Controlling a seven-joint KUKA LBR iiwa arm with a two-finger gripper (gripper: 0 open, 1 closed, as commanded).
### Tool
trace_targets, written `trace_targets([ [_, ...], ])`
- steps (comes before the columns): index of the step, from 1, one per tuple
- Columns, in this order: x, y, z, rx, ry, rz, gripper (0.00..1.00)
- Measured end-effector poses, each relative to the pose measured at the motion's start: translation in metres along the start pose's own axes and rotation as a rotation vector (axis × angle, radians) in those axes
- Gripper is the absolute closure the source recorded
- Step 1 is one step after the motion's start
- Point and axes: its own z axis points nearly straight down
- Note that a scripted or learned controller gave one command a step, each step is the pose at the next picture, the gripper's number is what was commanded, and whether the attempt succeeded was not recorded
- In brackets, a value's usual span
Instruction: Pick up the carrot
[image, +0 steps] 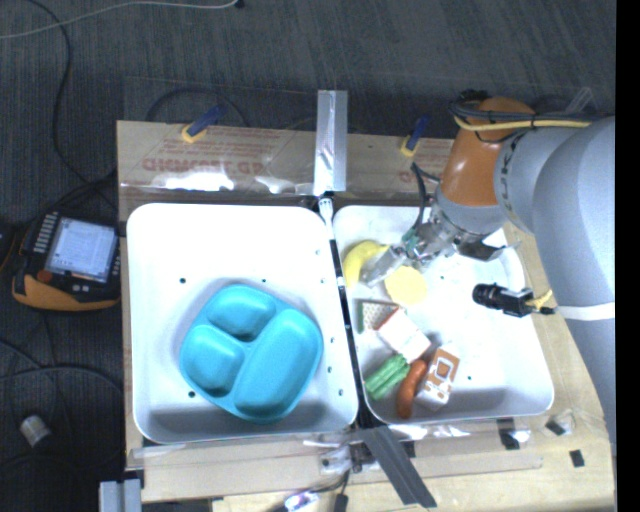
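The tool (400, 255), grip state impossible to tell, hovers upper-centre-right by the round yellow piece (406, 287) while the small orange carrot (408, 388) lies untouched at lower right, nothing picked.

Both bins look like smooth white plastic with a soft sheen: the left bin (160, 260) and the right bin (500, 370). The blue tray (250, 350) is glossy moulded plastic, its compartments catching light. The carrot (410, 385) has a smooth, slightly shiny orange skin, like a plastic toy. The yellow disc (406, 287) looks matt. The small box (404, 333) appears to be printed card. The worktop (230, 150) is brown cardboard, matt, under a wrinkled glossy film. A strip of shiny metallic tape (331, 140) runs down its middle. The arm (560, 200) is smooth grey painted metal with a glossy orange band (470, 175). The tool (415, 245) looks like bare, bright metal.
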Motion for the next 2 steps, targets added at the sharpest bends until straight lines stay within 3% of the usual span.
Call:
trace_targets([
  [2,-0.0003,0.0,0.0005,-0.001,-0.001,-0.001,0.0],
])
